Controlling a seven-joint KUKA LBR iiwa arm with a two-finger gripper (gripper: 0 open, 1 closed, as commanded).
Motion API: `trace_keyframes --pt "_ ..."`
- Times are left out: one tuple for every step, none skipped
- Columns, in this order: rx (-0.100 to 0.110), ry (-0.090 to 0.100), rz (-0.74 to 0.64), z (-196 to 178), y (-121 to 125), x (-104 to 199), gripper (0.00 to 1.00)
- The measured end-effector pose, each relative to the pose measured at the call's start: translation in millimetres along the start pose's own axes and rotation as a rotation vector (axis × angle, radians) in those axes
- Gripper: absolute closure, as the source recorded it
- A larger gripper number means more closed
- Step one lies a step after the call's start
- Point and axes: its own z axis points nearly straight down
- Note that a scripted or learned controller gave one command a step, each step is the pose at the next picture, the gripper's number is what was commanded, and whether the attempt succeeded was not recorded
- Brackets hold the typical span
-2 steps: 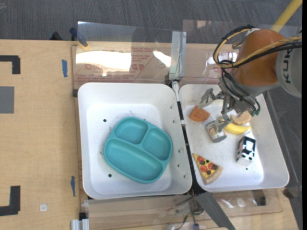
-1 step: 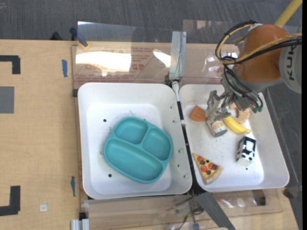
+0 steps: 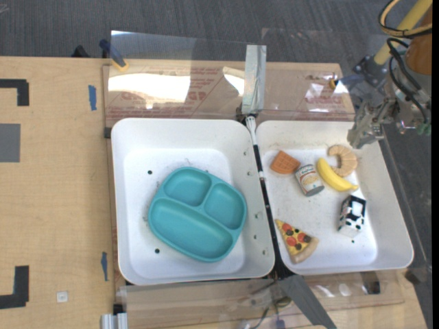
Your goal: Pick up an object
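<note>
End effector (image 3: 361, 134) is hanging over the right bin's (image 3: 391, 204) far edge, nothing gripped; can't tell its fingers' state. Doughnut (image 3: 342, 159) and banana (image 3: 334, 176) are lying just below it.

Claw (image 3: 361, 137) sits over far right corner of right bin (image 3: 384, 252). Nearest to it, just below-left: donut piece (image 3: 343, 158), touching banana (image 3: 335, 175). Can (image 3: 310, 180) left of banana, just beside it. Cracker-like piece (image 3: 284, 163) further left, near divider btwn bins. Cow figure (image 3: 352, 214) well below claw, toward near side. Pizza slice (image 3: 297, 239) below-left, near front-left corner of same bin. Left bin (image 3: 130, 149) far left of claw; divided plate (image 3: 197, 214) lies in it, roughly centred.
</note>
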Motion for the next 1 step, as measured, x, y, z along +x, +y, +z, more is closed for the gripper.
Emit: trace_keyframes --pt "-0.006 0.007 -0.231 -67.9 83.0 70.4 1.00"
